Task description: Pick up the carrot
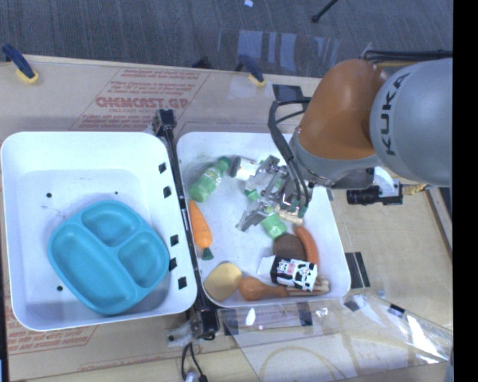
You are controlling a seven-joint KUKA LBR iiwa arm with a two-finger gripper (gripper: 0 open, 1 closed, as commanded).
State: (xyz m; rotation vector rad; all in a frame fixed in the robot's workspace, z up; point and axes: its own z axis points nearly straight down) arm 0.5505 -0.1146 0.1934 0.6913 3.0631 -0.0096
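Note:
The carrot [200,224] is orange with a dark green stub at its near end. It lies along the left wall of the right bin [223,143], pointing front to back. My gripper [256,196] hangs over the middle of that bin, to the right of the carrot and apart from it. Its two metal fingers are spread, with nothing between them. The grey arm with its orange band covers the bin's right rear part.
A green bottle [209,179] lies behind the carrot. A small green piece [274,228], a red sausage [307,245], a brown lump [287,245], a black-and-white carton [293,273] and a tan pear shape [223,280] crowd the front right. A blue divided plate [107,253] sits in the left bin [32,157].

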